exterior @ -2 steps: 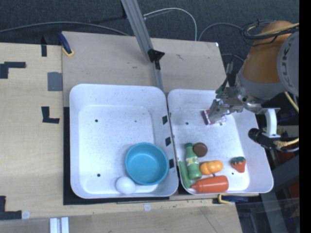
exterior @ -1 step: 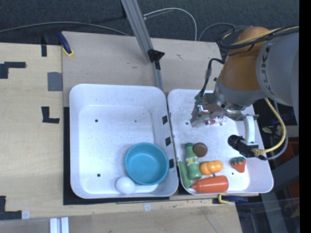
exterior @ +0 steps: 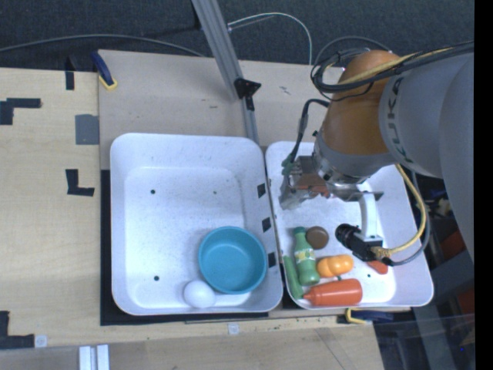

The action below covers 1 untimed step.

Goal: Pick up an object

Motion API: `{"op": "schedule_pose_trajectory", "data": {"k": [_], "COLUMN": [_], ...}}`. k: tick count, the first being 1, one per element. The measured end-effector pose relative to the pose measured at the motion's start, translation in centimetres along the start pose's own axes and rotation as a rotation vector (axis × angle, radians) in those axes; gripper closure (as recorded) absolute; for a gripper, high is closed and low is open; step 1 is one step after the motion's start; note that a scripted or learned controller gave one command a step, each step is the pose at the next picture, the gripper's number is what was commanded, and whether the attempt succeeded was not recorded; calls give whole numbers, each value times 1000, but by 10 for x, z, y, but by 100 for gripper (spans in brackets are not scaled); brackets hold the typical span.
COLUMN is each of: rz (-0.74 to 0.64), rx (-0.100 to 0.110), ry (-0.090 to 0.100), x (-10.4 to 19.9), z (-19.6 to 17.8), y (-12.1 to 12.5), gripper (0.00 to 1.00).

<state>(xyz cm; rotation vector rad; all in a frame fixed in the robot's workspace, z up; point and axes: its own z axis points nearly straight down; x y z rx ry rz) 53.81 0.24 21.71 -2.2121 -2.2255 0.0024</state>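
My gripper [exterior: 296,195] hangs over the upper left part of the right bin [exterior: 408,284], just above a cluster of toy food. Below it lie a green bottle [exterior: 303,259], a brown round piece [exterior: 316,237], an orange piece [exterior: 334,266] and a red-orange carrot-like piece [exterior: 333,292] along the bin's front edge. Nothing shows between the fingers. The arm's grey and orange body covers much of the right bin's back half.
The left bin [exterior: 154,168] holds a blue bowl [exterior: 232,259] near its front right corner and a white ball [exterior: 199,293] beside it. A grey metal pole [exterior: 223,45] slants down to the bins' shared back edge.
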Motion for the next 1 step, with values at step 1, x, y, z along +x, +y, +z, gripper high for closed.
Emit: {"op": "schedule_pose_trajectory", "data": {"k": [1], "rz": [-1], "rx": [0], "ry": [0], "x": [53], "z": [7], "y": [0], "gripper": [100]}}
